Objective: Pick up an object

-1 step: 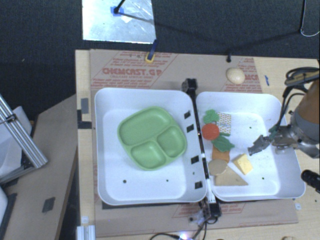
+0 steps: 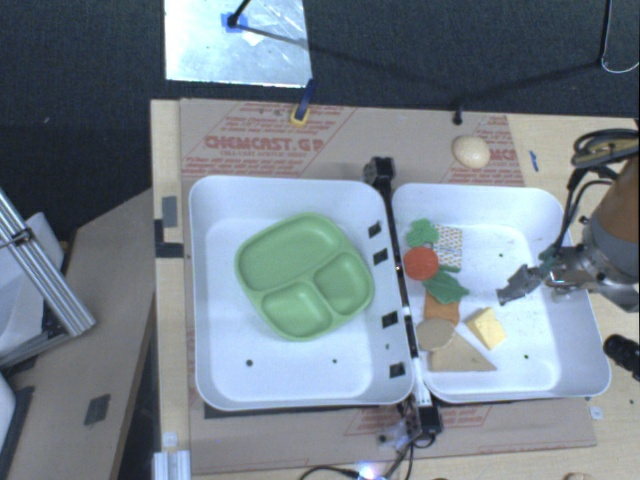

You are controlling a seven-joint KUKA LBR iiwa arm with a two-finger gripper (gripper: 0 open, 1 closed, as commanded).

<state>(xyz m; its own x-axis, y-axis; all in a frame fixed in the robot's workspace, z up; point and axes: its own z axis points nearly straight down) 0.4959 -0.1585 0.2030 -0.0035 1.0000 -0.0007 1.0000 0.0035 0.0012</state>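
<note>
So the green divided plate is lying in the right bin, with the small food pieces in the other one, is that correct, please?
Not quite: the green divided plate lies in the left bin, as the camera view shows. The small food pieces are in the other one, the right bin.

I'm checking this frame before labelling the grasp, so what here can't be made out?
- Gripper: small and blurred in the camera view; whether its fingers are open or shut is unclear.
- Arm: cut off by the right edge.
- Tan flat pieces in the right bin: overlapping, too small to identify.
</note>
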